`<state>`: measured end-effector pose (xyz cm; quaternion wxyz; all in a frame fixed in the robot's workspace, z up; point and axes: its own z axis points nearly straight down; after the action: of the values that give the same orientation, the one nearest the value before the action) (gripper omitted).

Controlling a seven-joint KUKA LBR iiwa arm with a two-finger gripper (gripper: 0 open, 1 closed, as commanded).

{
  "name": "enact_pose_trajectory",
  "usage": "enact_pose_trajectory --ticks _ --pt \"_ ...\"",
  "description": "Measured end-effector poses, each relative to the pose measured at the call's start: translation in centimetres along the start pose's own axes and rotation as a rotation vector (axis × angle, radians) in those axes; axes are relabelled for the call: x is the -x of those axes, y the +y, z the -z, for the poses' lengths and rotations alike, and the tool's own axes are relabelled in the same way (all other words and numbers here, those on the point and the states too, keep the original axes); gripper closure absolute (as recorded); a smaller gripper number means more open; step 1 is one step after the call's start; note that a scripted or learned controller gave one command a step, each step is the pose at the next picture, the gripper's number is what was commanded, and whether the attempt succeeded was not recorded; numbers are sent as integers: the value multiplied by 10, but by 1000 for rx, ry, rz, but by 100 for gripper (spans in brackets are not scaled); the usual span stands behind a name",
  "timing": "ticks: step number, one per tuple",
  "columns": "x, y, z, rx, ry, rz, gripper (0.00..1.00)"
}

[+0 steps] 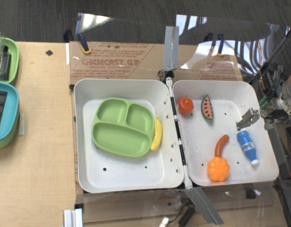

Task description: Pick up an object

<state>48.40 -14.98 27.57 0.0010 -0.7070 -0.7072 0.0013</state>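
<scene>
Orange plastic pumpkin sits below-left of jaws; blue tube-shaped bottle directly beneath. Jaws' state: cannot tell. Best descend square over bottle's middle.

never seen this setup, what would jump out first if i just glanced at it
The big green divided plate in the left bin draws the eye first, with a yellow banana lying against its right edge. The right bin holds small bright toys: an orange pumpkin, a watermelon slice, and a blue bottle below the gripper at its right rim.
</scene>
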Motion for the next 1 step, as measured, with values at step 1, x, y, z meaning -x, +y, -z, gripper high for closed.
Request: enact_pose_trajectory --ticks 1 --pt "-50 16 -170 10 0 99 0"
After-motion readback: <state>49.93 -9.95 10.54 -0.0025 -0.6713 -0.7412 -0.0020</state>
